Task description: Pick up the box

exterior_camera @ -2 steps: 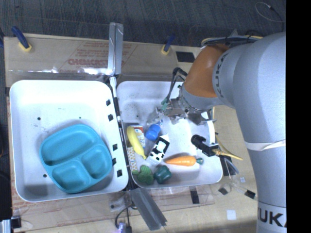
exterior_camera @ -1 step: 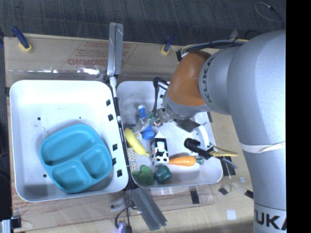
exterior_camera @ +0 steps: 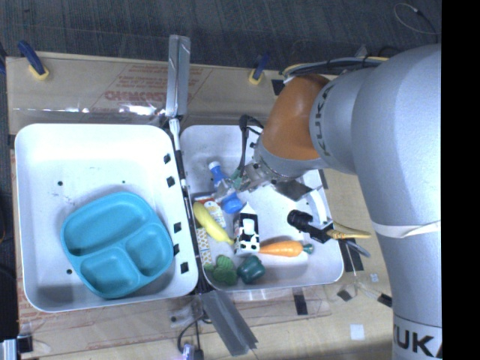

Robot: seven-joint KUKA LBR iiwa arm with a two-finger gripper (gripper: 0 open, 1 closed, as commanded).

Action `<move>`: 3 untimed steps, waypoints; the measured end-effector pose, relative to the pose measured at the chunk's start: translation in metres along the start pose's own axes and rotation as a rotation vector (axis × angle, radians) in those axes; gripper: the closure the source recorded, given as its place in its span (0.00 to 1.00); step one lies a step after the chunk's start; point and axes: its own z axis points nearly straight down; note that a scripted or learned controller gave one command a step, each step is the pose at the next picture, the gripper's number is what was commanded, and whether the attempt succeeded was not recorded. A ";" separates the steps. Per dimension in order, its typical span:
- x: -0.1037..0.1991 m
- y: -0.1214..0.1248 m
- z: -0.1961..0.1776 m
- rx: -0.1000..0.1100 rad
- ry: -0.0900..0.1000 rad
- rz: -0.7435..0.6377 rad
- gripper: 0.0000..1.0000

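A small black-and-white box stands in the right bin, between a yellow banana and an orange carrot. My gripper reaches down into the bin's left half, just above and to the left of the box. It hangs over a blue bottle-like thing and a blue piece. The grey arm with its orange band covers the bin's far right part. Nothing is seen held.
A small printed pack lies by the banana. Two green things sit at the right bin's front edge. In the left bin lies a blue divided tray. A raised divider separates the bins.
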 end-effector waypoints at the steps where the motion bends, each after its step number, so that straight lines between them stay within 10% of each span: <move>1: 0.066 0.032 -0.083 0.017 0.013 0.323 1.00; 2: 0.155 0.057 -0.096 0.015 0.015 -0.048 1.00; 3: 0.226 0.062 0.004 0.008 0.016 -0.267 1.00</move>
